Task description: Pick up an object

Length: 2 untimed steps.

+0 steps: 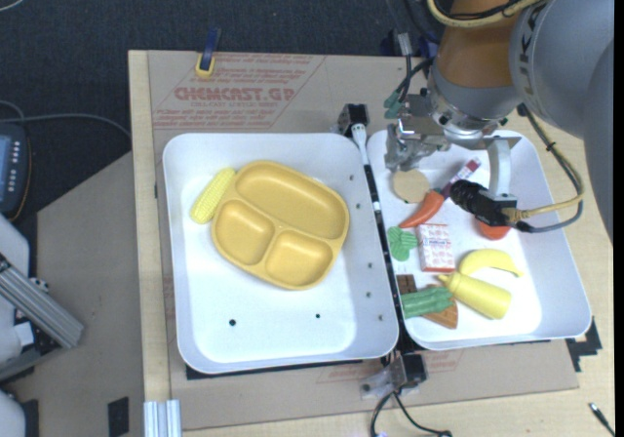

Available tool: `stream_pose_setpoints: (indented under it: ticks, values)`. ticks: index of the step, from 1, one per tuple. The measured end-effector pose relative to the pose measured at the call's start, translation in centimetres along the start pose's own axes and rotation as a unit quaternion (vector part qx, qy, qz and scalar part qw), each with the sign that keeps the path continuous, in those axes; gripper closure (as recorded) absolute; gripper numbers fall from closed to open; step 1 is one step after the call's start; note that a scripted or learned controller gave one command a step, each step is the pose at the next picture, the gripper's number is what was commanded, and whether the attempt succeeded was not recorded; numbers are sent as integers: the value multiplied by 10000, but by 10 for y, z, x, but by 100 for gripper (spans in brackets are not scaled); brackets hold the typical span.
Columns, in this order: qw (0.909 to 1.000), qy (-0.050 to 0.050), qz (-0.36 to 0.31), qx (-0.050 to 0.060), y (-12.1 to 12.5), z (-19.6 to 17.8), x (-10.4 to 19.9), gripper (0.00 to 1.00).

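Note:
My gripper [411, 158] hangs over the back left part of the right bin [556, 313], just above a tan round disc [410, 184]. An orange carrot [425, 209] lies next to the disc. Further forward lie a red-and-white packet [435, 246], a green piece [402, 242], a yellow banana [489, 261], a yellow squeeze bottle [480, 294] and a green ridged piece [426, 302] on a brown wedge [444, 316]. A red object [492, 225] sits partly under a black part of the arm.
The left bin [195, 328] holds a yellow divided tray [280, 222] and a yellow corn cob [212, 194] against the tray's left side. The grey arm with its orange band [487, 6] covers the right bin's back right corner. Cables run along the bins' divider.

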<state>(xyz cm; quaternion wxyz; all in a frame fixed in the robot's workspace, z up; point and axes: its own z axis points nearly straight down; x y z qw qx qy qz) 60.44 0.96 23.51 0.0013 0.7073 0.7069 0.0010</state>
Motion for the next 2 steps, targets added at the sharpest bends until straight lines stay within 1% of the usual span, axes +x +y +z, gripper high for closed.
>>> stream_pose_setpoints:
  ticks: [1, 2]
  values:
    - [10000, 0, 4, 31, -6, 11, -6, 100]
    - [10000, -3, -10, 0, 10, 13, 0, 100]
